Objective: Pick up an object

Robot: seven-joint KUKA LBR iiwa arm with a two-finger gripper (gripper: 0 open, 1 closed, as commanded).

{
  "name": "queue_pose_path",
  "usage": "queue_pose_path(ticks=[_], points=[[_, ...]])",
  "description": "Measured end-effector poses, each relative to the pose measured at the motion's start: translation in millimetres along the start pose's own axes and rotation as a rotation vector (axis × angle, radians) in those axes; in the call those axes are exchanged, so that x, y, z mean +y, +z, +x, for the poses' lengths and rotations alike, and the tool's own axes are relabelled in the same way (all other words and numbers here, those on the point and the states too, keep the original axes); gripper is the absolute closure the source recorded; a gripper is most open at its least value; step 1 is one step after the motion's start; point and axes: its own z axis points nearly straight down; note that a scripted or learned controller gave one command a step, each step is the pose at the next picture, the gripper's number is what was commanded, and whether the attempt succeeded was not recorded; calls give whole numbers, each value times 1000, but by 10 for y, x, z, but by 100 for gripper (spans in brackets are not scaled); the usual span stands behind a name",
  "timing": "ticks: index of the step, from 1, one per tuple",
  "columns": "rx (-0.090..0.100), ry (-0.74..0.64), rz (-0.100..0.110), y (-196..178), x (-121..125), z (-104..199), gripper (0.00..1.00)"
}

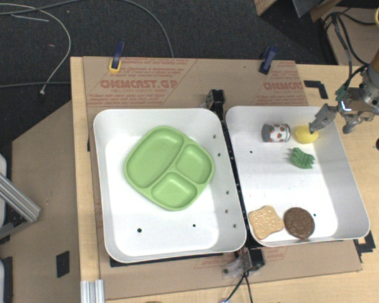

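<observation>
The right bin [341, 175] holds a small grey and white can with red spots [275, 132], a yellow piece [304, 135], a green leafy piece [302, 158], a tan cracker [265, 222] and a brown round cookie [299, 223]. My gripper [333, 125] hangs over the bin's far right corner, open, with nothing between its fingers. Its left finger [320, 120] slants down to the right side of the yellow piece, and the other finger stands near the bin's right rim.
The left bin [114, 219] bears a green three-compartment plate [169, 167]. A black divider clamp [215, 98] sits between the bins at the back. Blue clips [117, 55] hold the cardboard bench top. Cables and boxes lie beyond the bench.
</observation>
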Motion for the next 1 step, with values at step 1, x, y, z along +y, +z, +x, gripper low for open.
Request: queue_pose_path(ticks=[1], points=[[0, 1, 1, 512, -101, -23, 0]])
